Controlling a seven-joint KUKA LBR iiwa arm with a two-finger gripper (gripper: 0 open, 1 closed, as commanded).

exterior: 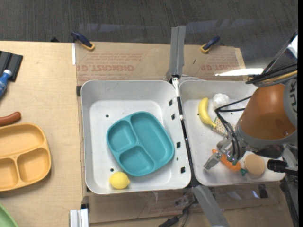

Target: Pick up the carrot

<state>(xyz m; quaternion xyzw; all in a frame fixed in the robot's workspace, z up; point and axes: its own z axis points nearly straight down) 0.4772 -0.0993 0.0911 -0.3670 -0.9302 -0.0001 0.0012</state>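
Right beside tool (218, 156), carrot (229, 161)

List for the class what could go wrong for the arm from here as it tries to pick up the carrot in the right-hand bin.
1. The carrot lies crowded against a tan round object, so the gripper might nudge or catch that instead.
2. The carrot sits near the right bin front wall, which may block a clean approach.
3. The arm covers most of the carrot, so the grasp is hard to check.
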